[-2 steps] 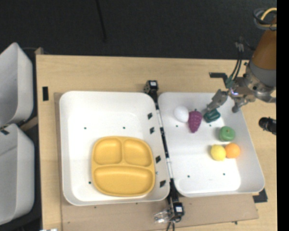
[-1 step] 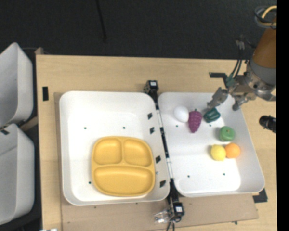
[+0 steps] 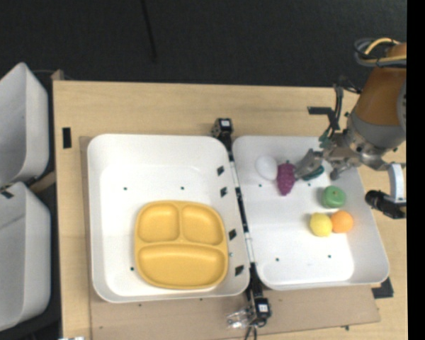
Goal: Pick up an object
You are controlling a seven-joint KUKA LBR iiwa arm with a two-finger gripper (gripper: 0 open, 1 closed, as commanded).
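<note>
Arm (image 3: 379, 108) comes in from the right edge, grey body with the orange band up top. Jaws (image 3: 313, 166) sit low over the upper part of the right bin (image 3: 297, 264), angled toward the left. Can't tell how far apart they are — the tips are small and blurred — and nothing visibly sits between them.

Right bin contents:
- purple object (image 3: 286, 178) — just left of the jaws, very near the tips; contact can't be judged
- white round object (image 3: 267, 166) — just left of the purple one, near the bin's upper-left corner, pale against the bin floor
- green round object (image 3: 333, 196) — below the jaws, apart from them
- yellow ball (image 3: 321, 224) and orange ball (image 3: 342, 222) — side by side, touching or nearly so, below the green one

All five rest on the bin floor, nothing lifted.

Left bin (image 3: 113, 168) holds a yellow divided tray (image 3: 180, 245), three compartments, lying flat in the lower half of the bin.

Both bins sit side by side on the light wooden surface (image 3: 163, 108). White rounded shapes (image 3: 10, 190) at the far left edge, off the surface.
</note>
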